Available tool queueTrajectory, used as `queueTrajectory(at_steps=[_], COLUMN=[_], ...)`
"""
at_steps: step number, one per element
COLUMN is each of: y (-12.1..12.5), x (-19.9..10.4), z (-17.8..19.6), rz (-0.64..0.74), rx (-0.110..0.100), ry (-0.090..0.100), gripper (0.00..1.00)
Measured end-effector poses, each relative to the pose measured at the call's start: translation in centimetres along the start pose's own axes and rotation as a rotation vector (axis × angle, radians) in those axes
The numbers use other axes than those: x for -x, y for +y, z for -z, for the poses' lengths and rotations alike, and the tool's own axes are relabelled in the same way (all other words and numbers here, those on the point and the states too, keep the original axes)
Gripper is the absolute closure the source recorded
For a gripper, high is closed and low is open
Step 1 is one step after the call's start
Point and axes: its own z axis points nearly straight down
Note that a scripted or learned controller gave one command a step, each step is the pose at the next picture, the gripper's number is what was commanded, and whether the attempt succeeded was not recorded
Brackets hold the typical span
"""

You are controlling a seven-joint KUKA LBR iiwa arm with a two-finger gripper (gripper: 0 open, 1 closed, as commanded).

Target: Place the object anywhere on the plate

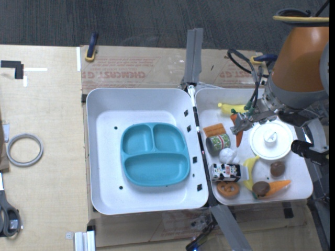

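The blue divided plate (pixel 155 154) lies in the middle of the left bin (pixel 99 140) with nothing on it. My gripper (pixel 239 123) hangs low over the upper middle of the right bin (pixel 301 192), reaching in from the right, well apart from the plate. Just below it a slim red-orange piece (pixel 239 138) pokes out, and I cannot tell whether it is held. Close by are a yellow banana (pixel 232 108), an orange block (pixel 213 130) and a green can (pixel 220 141).
The right bin also holds a white round lid-like thing (pixel 270 140), a white ball (pixel 227 154), a cow-patterned carton (pixel 226 172), a carrot (pixel 279 185) and several other toy foods. A tape roll (pixel 23 149) and scissors (pixel 8 219) lie on the bench at left.
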Motion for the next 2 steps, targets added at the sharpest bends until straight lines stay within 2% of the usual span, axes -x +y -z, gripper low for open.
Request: queueTrajectory(at_steps=[1, 2], y=[3.48, 3.49], x=[-6.37, -6.34], z=[-6.85, -6.81], rz=[0.072, 0.071], rx=[-0.001, 0.000], ry=[0.002, 0.002], gripper=[1.00, 0.00])
